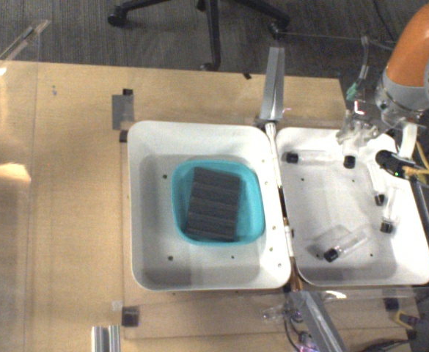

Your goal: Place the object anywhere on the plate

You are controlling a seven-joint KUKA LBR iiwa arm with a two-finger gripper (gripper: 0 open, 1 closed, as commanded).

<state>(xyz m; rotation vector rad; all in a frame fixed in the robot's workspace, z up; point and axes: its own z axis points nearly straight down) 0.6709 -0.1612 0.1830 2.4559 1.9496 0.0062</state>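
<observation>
Block (214, 204), dark grey and ribbed, is laid flat at the centre of the teal plate (178, 200) in the left bin (136, 218). Its long axis is run from the bin's near edge to its far edge, tilted slightly right at the far end. The gripper (356, 129) is positioned over the far edge of the right bin (419, 270), well apart from the block; its opening cannot be told. Clear vials (344, 242) are scattered in the right bin.

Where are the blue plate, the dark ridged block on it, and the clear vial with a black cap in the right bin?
blue plate (254, 204): camera view, its bare right rim.
dark ridged block (214, 204): camera view, middle of its top face.
clear vial (344, 241): camera view, its transparent body, lying near the bin's front.
</observation>
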